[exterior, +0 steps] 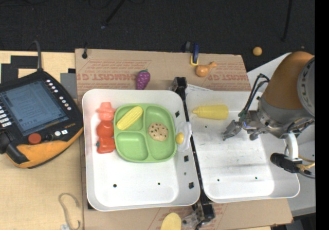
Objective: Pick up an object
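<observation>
White plastic, shallow, two bins side by side on brown cardboard. Left white bin (103,182): holds a green divided plastic tray (134,153) toward its upper half. On that tray, a yellow toy corn cob (128,117) lying tilted in the upper-left section, and a round chocolate-chip cookie (158,131) in the right section; lower-left section bare. Just left of the tray, touching its edge, a red-and-pink toy figure (105,127) stretched lengthwise along the bin floor. At the tray's right edge, against the bin wall, a small yellow ball-like piece (180,138), partly wrapped in something clear.

Right white bin (241,182): holds a yellow plastic mustard-style bottle (211,112) lying on its side near the upper-left corner. Grey two-finger gripper (229,132) low over this bin's middle, pointing left, just below and right of the bottle but apart from it; fingertips close together with nothing between them. Grey arm with orange band (288,90) reaching in from the right.

Outside the bins: purple toy grape bunch (143,78) and orange toy pear (204,69) on the cardboard above, a black-and-orange teach pendant (36,116) on the left bench, a yellow rounded toy (171,221) below.
</observation>
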Available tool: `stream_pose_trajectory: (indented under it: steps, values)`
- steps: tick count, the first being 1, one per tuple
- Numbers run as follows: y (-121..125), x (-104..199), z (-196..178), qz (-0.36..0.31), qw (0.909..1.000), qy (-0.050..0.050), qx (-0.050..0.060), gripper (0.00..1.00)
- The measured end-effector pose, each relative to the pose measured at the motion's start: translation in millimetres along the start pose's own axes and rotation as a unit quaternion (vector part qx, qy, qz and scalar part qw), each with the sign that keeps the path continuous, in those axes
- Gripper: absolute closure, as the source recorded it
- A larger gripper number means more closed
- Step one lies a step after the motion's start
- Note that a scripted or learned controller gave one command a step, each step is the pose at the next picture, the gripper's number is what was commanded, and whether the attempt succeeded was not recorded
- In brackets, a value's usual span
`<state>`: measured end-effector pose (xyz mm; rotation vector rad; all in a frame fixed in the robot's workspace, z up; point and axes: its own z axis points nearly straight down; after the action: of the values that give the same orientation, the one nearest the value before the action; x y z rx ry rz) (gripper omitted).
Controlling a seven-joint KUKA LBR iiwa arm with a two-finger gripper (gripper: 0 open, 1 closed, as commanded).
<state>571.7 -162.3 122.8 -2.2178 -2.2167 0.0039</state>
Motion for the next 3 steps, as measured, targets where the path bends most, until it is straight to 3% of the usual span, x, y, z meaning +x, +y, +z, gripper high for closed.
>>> stream_pose_trajectory:
  steps: [1, 2, 3]
  values:
    - [0, 3, 38, -0.001, 1.0000, 0.000, 0.000, 0.00]
    - [1, 2, 25, 0.001, 1.0000, 0.000, -0.002, 1.00]
    - [-4, 5, -35, 0.000, 1.0000, -0.001, -0.004, 1.00]
